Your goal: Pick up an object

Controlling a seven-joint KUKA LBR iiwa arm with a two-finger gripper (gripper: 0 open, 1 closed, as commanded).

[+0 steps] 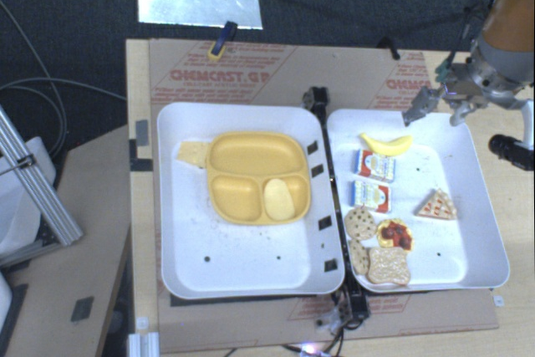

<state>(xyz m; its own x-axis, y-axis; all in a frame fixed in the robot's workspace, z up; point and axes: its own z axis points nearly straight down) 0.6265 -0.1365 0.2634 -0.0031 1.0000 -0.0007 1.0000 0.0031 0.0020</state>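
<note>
The open, empty claw (441, 105) hovered over the far rim of the shallow white right bin (485, 205), beyond the yellow plastic banana (386, 145).

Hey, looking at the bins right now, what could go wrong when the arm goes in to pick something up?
The tool hangs over the right bin's far rim, so a straight descent may strike that rim rather than an item. The cookies, jam tart and toast sit crowded near the bin's left wall, so a grasp there may nudge or catch a neighbour. The two packets lie flat, which probably gives the tool little to pinch.
</note>
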